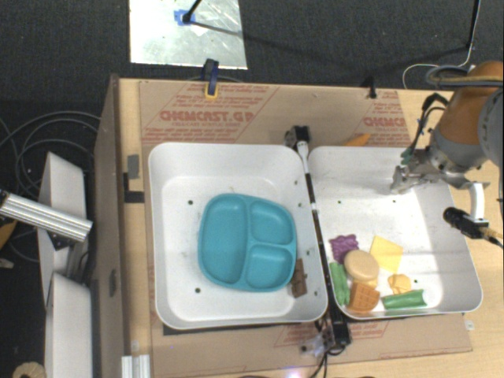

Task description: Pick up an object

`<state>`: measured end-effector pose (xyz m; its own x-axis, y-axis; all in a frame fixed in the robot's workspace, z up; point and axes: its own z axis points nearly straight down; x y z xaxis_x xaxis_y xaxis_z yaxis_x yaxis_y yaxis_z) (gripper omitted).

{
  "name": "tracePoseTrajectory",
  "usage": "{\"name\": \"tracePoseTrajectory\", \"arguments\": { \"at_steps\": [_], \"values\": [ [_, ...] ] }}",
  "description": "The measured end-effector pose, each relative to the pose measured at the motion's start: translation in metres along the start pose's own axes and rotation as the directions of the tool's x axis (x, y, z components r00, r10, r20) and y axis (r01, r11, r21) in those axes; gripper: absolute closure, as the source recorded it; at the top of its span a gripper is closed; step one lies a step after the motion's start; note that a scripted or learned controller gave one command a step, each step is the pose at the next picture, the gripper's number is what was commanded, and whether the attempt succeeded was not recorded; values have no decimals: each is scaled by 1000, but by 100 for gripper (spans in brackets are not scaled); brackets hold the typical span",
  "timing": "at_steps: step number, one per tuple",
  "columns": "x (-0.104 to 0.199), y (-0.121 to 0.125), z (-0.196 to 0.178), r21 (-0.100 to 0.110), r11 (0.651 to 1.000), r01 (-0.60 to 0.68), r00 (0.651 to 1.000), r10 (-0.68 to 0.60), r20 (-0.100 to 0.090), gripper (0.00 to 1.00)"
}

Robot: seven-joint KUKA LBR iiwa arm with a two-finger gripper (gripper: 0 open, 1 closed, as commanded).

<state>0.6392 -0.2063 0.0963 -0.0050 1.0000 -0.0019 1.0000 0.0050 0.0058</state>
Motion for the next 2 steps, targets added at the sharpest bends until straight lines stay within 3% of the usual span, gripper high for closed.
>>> {"name": "tracePoseTrajectory", "arguments": {
  "at_steps": [1,2],
  "values": [
    [42,-20,-93,0,1000,2,1000,-2,-2,100],
    [100,-28,-96,5,1000,2,1000,-2,-2,100]
  ]
}}
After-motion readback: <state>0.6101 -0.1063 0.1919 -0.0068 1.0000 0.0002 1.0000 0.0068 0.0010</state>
